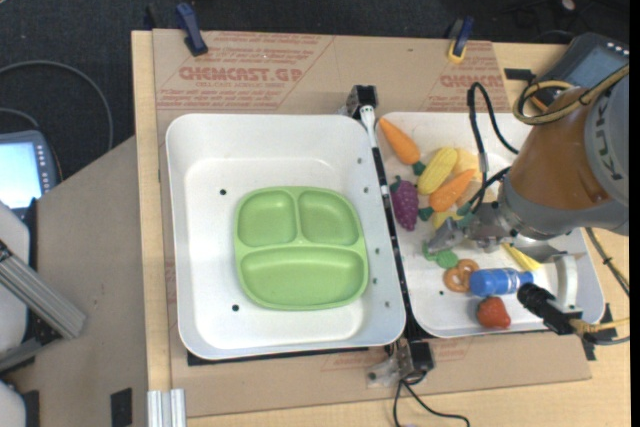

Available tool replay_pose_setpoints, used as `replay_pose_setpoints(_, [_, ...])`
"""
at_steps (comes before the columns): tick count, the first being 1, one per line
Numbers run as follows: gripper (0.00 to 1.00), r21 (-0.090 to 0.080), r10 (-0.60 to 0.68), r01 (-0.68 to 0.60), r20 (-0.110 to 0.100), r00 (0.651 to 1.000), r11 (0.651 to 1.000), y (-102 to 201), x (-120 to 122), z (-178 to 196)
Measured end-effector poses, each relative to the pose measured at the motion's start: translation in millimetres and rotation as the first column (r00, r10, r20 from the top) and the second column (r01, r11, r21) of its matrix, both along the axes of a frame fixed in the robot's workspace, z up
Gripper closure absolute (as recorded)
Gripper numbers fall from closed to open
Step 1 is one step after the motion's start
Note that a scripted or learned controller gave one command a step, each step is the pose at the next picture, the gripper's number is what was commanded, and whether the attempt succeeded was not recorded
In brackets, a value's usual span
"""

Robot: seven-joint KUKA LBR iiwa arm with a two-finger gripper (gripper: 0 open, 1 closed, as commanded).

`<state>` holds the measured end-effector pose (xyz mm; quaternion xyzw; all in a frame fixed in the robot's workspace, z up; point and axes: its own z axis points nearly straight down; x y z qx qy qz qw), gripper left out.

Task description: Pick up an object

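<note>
Looking down on a cardboard-topped bench [300, 65] carrying two shallow white plastic bins side by side. At centre-left of the frame, the left white bin [200, 215], with a light green three-compartment plastic plate [300, 248] lying flat in its middle. At the right of the frame, the right white bin [435, 307], crowded with small toys. Near its upper left corner, an orange toy carrot [400, 142]. Just below and to the right of that, a yellow toy corn cob [437, 171], touching a second orange tapered toy piece [456, 188]. Against the bin's left wall, a purple toy grape bunch [405, 204]. Lower down, a brown pretzel-shaped ring [460, 277] just beside a blue plastic cylinder [495, 282] lying on its side, and below the cylinder a red toy strawberry [493, 313] near the bin's lower edge. Reaching in from the right edge of the frame, a grey arm with an orange band [550, 170], covering much of the bin's right half. At its end, the pincer [452, 237], low over the middle of the right white bin, between the orange tapered toy piece above and the brown pretzel-shaped ring below, to the right of the grapes. Cannot tell whether the pincer stands wide or narrow, nor whether anything sits in it.
</note>
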<state>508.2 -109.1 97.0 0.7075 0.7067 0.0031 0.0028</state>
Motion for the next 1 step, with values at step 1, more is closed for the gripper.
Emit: replay_pose_setpoints(1, [0.00, -0.001, 0.004, -0.004, -0.005, 1.000, 1.000, 13.4, 56.9, -13.0])
